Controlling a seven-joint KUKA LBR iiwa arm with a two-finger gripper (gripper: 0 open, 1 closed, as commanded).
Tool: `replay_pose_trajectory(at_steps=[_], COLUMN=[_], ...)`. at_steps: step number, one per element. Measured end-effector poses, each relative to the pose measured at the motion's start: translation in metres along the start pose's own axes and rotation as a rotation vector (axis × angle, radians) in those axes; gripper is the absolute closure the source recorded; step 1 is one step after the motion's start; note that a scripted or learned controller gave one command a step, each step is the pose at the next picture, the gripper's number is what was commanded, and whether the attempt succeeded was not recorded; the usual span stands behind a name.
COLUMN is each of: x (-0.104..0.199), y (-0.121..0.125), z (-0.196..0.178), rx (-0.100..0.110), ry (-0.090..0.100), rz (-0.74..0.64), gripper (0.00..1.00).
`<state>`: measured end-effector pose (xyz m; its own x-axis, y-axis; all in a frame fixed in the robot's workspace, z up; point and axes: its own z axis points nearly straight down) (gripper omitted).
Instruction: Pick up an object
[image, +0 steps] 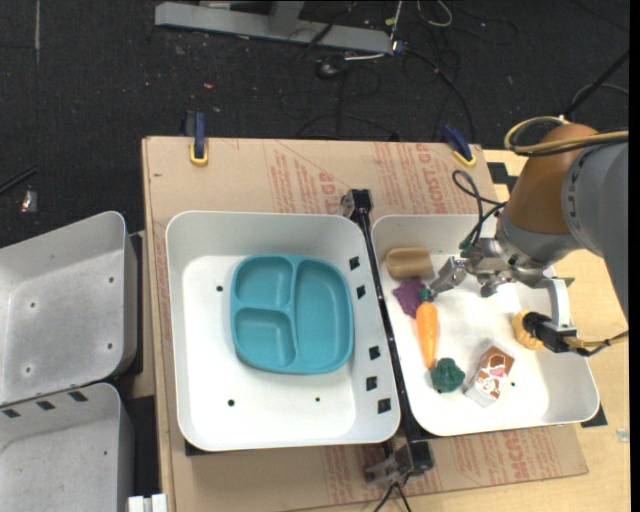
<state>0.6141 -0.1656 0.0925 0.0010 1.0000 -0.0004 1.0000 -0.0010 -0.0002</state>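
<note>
Down front in the right bin (570, 405), the small carton (490, 375) and carrot (427, 332) are sitting untouched. Gripper (447, 277) is hovering spread open near the carrot's top, grasping nothing, so the pick's looking barely started.

Grey arm (590, 195) reaches in from right, orange band above wrist; gripper (447, 276) low, pointing left.

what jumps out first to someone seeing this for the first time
The teal divided plate lying alone in the left bin draws the eye first. Next comes the grey arm's pincer, hovering over the right bin near the tan block, with an orange carrot just below it.
</note>
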Motion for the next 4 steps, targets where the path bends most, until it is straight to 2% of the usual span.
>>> replay_pose_trajectory(at_steps=[1, 2, 3, 4], x=[0.000, 0.011, 0.000, 0.000], y=[0.001, 0.003, 0.006, 0.007], z=[-0.011, -0.064, -0.120, -0.131], rx=[-0.002, -0.006, -0.007, -0.003], ry=[-0.001, -0.001, -0.002, -0.001], rz=[0.000, -0.005, -0.003, -0.004], gripper=[1.00, 1.00, 1.00, 1.00])
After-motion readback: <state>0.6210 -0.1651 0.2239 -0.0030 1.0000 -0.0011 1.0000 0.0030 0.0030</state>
